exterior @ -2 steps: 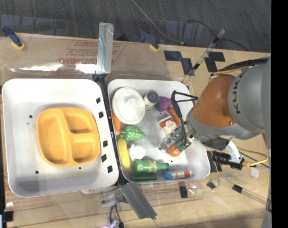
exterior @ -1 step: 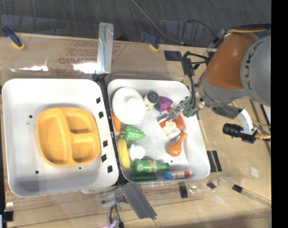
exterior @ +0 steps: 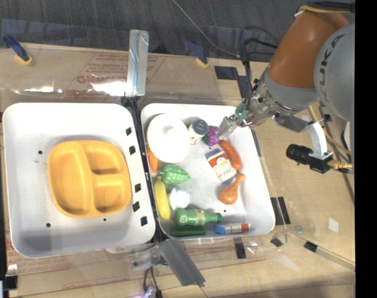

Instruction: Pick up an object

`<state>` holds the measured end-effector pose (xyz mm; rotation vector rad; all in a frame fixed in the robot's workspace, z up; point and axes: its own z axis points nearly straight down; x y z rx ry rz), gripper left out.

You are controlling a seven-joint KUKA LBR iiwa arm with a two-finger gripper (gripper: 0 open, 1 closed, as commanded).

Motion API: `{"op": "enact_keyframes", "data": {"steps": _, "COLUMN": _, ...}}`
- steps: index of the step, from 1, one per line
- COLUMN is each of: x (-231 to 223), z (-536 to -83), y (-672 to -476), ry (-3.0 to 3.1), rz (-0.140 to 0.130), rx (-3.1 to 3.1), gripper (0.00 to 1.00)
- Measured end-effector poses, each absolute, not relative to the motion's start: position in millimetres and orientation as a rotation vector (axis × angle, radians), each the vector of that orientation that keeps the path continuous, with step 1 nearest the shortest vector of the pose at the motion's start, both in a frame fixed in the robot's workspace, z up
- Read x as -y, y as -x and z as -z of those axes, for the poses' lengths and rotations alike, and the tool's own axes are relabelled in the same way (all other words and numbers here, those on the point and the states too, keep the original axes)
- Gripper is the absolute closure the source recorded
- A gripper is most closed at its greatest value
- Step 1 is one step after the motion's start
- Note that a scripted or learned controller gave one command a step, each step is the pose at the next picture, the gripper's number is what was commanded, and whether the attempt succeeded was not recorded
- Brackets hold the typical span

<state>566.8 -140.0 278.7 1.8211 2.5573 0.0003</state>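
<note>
The gripper [exterior: 227, 128] hangs low over the right bin's [exterior: 263, 194] far edge, presumably lining up on the purple toy [exterior: 211, 138] just beneath it there; how its tips stand cannot be told.

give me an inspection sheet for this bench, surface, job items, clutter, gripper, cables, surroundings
Surface: bench bearing left bin and right bin, side by side.
Job's things: right bin holds white plate, green bottle, banana, orange carrot, purple toy.
Clutter: yellow divided tray in left bin.
Grippers: gripper low over right bin's far side, beside purple toy.
Cables: thin cable crossing floor beyond bench.
Surroundings: dark carpet.
</note>
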Motion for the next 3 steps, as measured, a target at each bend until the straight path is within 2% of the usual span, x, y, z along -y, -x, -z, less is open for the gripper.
{"op": "enact_keyframes", "data": {"steps": 1, "x": 149, "z": -102, "y": -481.5, "ry": -1.634, "rz": 0.006, "rx": -2.698, "gripper": 1.0}}
{"op": "enact_keyframes", "data": {"steps": 2, "x": 141, "z": -91, "y": -567.9, "ry": -1.686, "rz": 0.001, "rx": -2.653, "gripper": 1.0}}
{"op": "enact_keyframes", "data": {"steps": 3, "x": 174, "z": -227, "y": -660.3, "ry": -1.584, "rz": -0.005, "rx": -2.696, "gripper": 1.0}}
